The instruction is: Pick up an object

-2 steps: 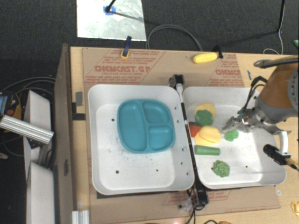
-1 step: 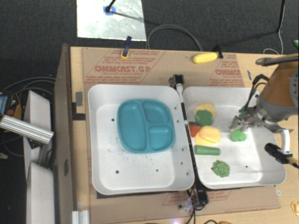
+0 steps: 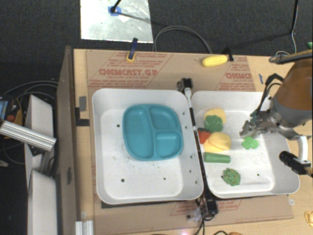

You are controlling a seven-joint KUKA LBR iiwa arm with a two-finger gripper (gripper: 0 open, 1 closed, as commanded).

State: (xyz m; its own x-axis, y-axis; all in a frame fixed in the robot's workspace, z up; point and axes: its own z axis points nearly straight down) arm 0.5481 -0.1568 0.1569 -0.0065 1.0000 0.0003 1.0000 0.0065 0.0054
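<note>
The brown surface (image 3: 146, 70) carries 2 shallow white bins side by side. The left bin (image 3: 105, 146) holds a blue divided plate (image 3: 152, 132) with 3 compartments, lying flat near the bin's middle. The right bin (image 3: 274, 180) holds the toy food, most of it clustered along its left wall. The grey arm (image 3: 293, 99), with its orange band above the wrist, reaches in from the right over this bin's right part. Its jaws (image 3: 250, 127) hang low just above a small bright green piece (image 3: 251, 143), which lies apart from the other items toward the bin's middle; whether the jaws are wide or narrow cannot be told, and nothing is seen held between them. At the left wall, a yellow piece (image 3: 215, 114) sits at the top with a dark green leafy piece (image 3: 213, 123) touching it below. Under these lies a second yellow piece (image 3: 218, 142), with a small red piece (image 3: 204, 135) just beside it on its left. A green stick-shaped piece (image 3: 216, 157) lies crosswise just below. A round green bumpy piece (image 3: 231, 176) sits nearer the bin's front edge. On the surface behind the bins lies a yellow object (image 3: 214, 60).
</note>
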